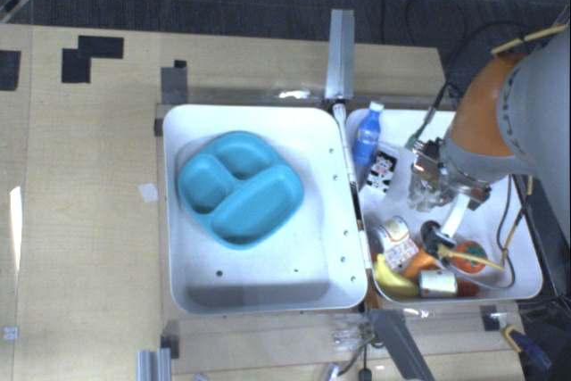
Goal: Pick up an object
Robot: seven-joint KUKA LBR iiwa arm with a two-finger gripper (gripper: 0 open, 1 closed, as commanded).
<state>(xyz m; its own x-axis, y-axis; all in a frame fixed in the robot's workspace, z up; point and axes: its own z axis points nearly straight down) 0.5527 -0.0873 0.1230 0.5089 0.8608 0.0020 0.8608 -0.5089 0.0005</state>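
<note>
No telling the width of the jaws, blurred beneath the grey wrist; nothing visible between them. Hovering low over the right bin (526, 281), above a bare patch of its floor. Just beside, toward the divider: a small black-and-white carton (382, 169), and past it a blue bottle (368, 141) lying against the bin wall. Nearer the front edge: a banana (393, 274) and a white cylinder (437, 283) amid clutter. Likely best to take the bottle: light, stiff, probably slick and prone to roll, so grip across its middle. Farther out, a blue divided plate (239, 187) in the left bin (268, 294).
</note>
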